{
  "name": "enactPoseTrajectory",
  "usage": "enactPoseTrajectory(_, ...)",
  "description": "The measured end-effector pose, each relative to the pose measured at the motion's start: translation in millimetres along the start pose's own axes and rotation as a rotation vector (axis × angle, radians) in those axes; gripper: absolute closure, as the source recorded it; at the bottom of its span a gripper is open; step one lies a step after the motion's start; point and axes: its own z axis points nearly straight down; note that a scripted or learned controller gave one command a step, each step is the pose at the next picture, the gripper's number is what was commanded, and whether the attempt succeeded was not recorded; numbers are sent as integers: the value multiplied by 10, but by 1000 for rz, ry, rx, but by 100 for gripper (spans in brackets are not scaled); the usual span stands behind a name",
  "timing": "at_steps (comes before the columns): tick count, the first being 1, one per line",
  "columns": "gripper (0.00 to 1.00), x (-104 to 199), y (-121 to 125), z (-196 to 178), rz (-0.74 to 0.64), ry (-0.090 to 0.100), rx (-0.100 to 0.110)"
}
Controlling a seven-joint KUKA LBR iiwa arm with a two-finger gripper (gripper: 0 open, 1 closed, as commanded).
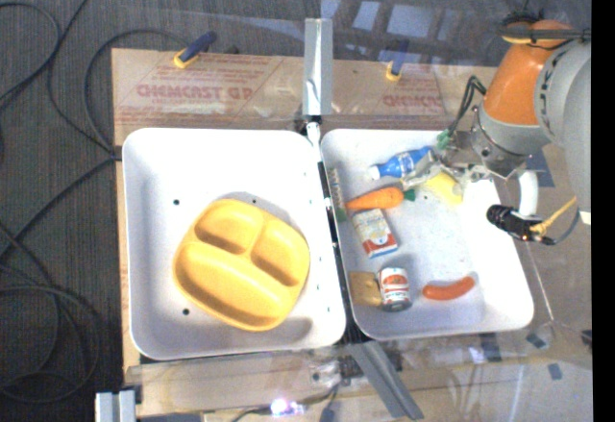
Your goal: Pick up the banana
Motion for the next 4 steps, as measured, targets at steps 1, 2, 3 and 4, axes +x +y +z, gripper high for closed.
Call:
enactPoseTrajectory(1,0,-132,2,262,-1,15,-29)
enactPoseTrajectory(2,100,-157,-14,205,0,7,-26)
enactPoseTrajectory(3,0,-114,-7,207,-5,12,-25)
enactPoseTrajectory(4,0,-70,233,391,-22,25,4)
